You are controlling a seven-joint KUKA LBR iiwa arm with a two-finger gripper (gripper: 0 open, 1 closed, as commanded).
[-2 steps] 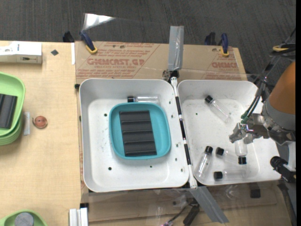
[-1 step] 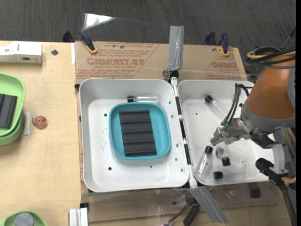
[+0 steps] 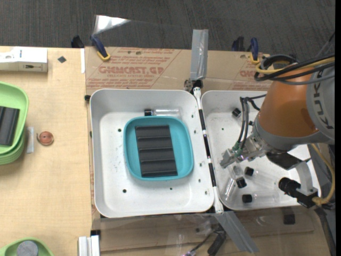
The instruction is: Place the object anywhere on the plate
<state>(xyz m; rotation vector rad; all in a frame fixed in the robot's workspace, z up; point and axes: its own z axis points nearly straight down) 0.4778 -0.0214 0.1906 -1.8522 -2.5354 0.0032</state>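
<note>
Camera view: gripper point(image 3: 230, 159), jaw state indiscernible, hovers in the bin point(image 3: 224, 103) right of the plate point(image 3: 184, 143); placement not yet done.

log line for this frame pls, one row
arm: over right bin | gripper: low in right bin, grip unclear | plate: teal, left bin, black ridged block on it

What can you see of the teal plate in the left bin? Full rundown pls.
The teal plate is a rounded square with a raised rim, smooth and glossy, plastic by its look. It lies flat near the middle of the left bin, resting on the bin's white floor, apart from its walls. A dark ribbed block, rectangular with crosswise grooves, lies on it and covers most of its well. The gripper is over the other bin, away from it.
</note>
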